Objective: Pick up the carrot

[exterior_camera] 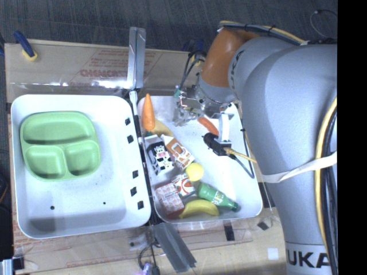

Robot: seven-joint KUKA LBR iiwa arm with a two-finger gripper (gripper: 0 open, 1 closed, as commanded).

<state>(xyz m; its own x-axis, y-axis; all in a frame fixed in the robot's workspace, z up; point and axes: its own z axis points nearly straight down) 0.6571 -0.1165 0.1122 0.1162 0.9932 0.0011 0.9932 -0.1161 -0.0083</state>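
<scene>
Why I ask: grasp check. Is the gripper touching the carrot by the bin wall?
Apart. Camera view shows bare bin floor between gripper and carrot.

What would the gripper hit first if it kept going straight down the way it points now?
Probably the white floor of the right bin near its back wall. The gripper points down between the carrot and a smaller orange item; depth is unclear, so either could be brushed.

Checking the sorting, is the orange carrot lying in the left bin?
No, the tapered orange carrot lies in the right white bin, against its left wall.

2 bins (34, 222), 1 green tray (60, 145), 2 carrots (148, 113)
</scene>
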